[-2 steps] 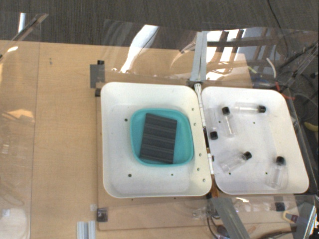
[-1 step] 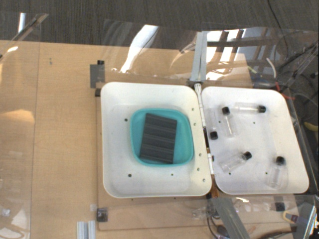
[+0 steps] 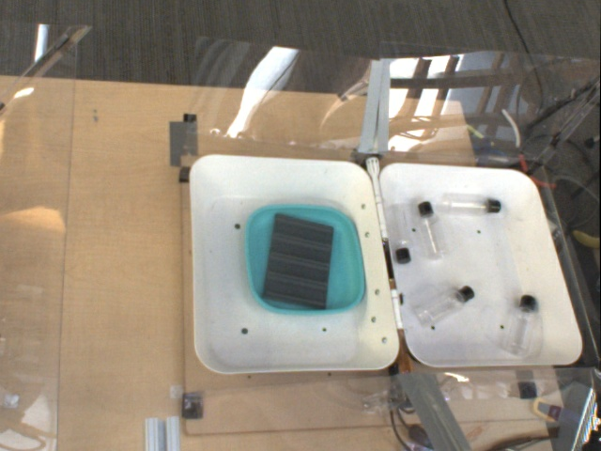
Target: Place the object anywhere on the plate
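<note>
Dark grey ribbed rectangular block lying flat on square teal plastic plate in left shallow white bin; apparently slightly tilted.

— So, what are you made of? Colours, cables, screws?

— Honestly, I can vouch for very little. At the far right, past the desk, there is a tangle of dark cables, thin and looping, with one pale strand among them. Whether they are my own I cannot tell.

— Anything else grey or orange?

— A grey slanted metal piece sits in the lower right corner, dull and straight-edged. It may be part of my rig or just the frame; I cannot tell. It is too small for me to make out any markings or screws.
</note>
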`<act>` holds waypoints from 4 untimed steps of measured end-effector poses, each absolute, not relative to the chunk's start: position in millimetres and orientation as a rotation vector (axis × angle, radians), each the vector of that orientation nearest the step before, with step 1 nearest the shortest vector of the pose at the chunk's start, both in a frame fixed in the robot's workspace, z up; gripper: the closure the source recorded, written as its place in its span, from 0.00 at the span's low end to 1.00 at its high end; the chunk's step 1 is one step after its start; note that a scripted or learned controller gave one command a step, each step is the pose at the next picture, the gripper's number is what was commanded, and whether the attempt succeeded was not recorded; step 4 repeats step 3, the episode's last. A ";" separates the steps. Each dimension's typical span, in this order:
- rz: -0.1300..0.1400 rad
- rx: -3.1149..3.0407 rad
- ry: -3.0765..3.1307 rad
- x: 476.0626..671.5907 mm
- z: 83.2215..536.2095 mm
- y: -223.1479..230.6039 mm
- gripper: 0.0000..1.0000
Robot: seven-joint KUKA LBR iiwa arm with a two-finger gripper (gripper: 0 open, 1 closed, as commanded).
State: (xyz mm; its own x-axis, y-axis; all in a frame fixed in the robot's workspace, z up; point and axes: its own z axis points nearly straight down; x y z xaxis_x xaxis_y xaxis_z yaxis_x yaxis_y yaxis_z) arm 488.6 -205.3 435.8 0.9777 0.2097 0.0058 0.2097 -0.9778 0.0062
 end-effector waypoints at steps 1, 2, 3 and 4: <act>0.010 3.119 0.331 488.6 435.9 -205.3 0.00; 0.010 3.118 0.331 488.6 436.0 -205.2 0.00; 0.011 3.118 0.331 488.6 436.1 -205.2 0.00; 0.011 3.118 0.331 488.6 436.1 -205.2 0.00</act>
